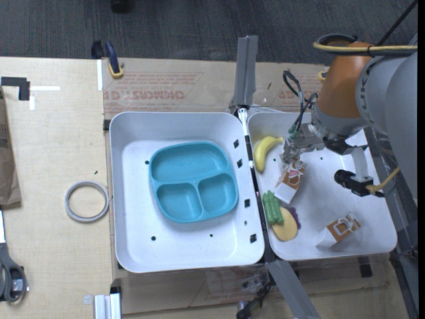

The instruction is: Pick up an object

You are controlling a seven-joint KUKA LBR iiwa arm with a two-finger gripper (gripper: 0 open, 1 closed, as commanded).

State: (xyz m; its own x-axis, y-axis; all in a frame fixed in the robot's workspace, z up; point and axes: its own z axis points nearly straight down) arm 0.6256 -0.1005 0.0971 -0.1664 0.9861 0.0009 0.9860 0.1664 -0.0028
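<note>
Hovering over the right bin [372,244], the end effector [292,153] sits just above a small brown-and-white carton [291,181], and whether it is clenched or released cannot be told

Taking that carton as the landmark: a banana [263,150] lies just to its left, a green vegetable [272,207] and a yellow-and-purple piece [287,226] sit just below it, and a second carton [340,231] rests well off to its lower right; the blue divided tray [192,181] fills the left bin [133,244] far to its left
</note>
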